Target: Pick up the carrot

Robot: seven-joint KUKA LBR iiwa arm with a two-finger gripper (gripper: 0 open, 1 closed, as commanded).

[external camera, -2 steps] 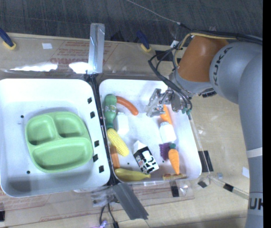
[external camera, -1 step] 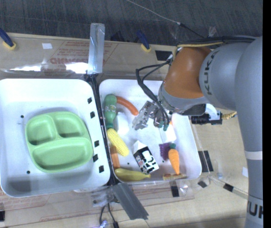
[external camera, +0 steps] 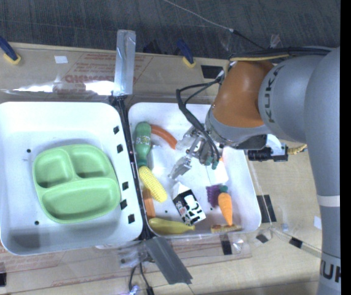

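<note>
Carrot (external camera: 225, 208) you're after lies in the right bin (external camera: 246, 172) near its front right corner, long axis running near-to-far with the green top farthest, while the fingers (external camera: 189, 155) hover open and empty.

Right bin (external camera: 244, 165): bare floor is lying open at its centre, under the gripper (external camera: 187, 158). The carrot (external camera: 225, 208) is sitting near the right wall, crowded by a purple item (external camera: 213, 193) touching its left side and a black-and-white box (external camera: 189, 207) just beyond. A corn cob (external camera: 152, 183) and banana (external camera: 170, 226) are lining the left and near edges.
</note>
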